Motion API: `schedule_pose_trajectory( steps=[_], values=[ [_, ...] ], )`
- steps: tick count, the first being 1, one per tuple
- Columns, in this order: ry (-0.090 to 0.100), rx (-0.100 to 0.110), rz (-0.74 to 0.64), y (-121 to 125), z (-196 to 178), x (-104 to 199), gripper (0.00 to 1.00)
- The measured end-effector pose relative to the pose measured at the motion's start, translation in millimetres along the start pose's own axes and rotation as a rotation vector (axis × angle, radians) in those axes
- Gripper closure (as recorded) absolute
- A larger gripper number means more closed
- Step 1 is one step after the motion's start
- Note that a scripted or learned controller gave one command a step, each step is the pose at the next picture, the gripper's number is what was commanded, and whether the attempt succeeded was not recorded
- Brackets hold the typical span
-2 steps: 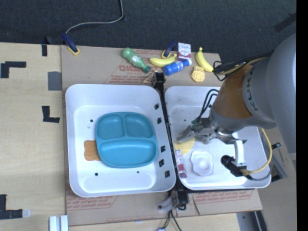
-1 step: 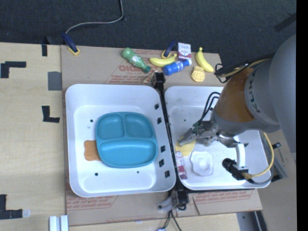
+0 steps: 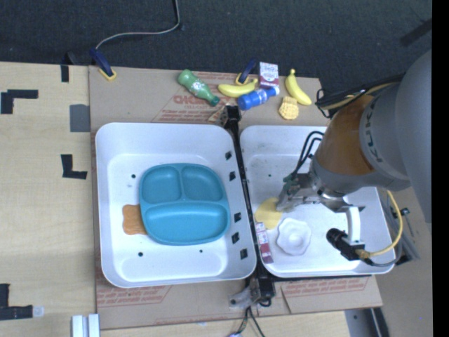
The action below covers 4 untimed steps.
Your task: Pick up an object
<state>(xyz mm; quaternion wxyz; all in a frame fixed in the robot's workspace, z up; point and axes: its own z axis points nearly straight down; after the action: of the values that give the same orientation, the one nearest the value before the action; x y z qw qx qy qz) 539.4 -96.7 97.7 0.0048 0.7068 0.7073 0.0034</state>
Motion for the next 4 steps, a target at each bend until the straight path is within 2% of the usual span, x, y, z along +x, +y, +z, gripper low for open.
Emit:
schedule_pose_trajectory(
  steps=[1, 2, 3, 4],
  values=[
    [0.000, 0.001, 0.000, 0, 0, 0, 0.00],
    [0.002, 0.009, 0.000, 47, 12, -3, 0.00],
    [0.000, 0.008, -0.001, 103, 13, -3, 0.00],
    [0.001, 0.010, -0.001, 129, 14, 3, 0.00]
  ],
)
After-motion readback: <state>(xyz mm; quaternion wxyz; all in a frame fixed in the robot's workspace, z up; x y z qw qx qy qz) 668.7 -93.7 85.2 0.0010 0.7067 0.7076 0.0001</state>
